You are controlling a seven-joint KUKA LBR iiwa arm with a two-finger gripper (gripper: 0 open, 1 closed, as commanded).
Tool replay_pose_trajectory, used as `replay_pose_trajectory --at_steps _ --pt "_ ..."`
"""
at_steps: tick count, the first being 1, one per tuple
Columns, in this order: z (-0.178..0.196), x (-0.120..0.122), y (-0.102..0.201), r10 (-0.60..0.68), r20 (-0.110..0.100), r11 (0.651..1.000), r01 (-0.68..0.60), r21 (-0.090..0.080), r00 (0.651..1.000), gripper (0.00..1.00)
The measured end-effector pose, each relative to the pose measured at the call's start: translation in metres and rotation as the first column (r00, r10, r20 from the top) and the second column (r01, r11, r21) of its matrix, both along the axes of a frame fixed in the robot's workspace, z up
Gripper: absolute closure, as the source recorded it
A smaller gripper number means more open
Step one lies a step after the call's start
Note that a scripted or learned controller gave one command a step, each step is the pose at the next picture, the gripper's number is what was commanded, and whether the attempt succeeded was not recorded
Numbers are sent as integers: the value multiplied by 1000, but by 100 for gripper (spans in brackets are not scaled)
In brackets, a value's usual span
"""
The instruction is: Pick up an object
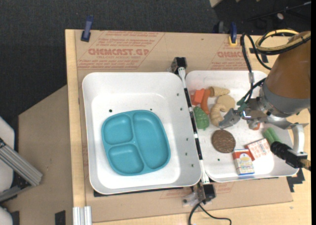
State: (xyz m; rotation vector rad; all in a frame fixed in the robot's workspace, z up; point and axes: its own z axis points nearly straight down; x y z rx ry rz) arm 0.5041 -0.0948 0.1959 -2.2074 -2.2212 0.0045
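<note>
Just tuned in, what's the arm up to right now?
The arm reaches in over the right bin, with its tool low among the items there, right beside the tan croissant-like piece. Nothing is visibly between its fingers, so no pick yet. Nearby lie an orange piece, a green toy, a brown round disc and a small red-and-white box. The left bin holds a teal divided plate, untouched.

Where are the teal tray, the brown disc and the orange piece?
teal tray (136,142): camera view, on the ridge where its three compartments meet.
brown disc (223,141): camera view, middle of its top face.
orange piece (199,95): camera view, middle of its upper side.
</note>
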Motion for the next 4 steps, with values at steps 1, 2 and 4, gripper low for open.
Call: replay_pose_trajectory --at_steps 1,2,4 --pt "-117 -11 -9 -8 5 1000 8 -4 1000 0" --pt "-101 -9 -9 -7 11 1000 8 -6 1000 100" --pt "50 71 20 -9 19 1000 9 -9 1000 100"
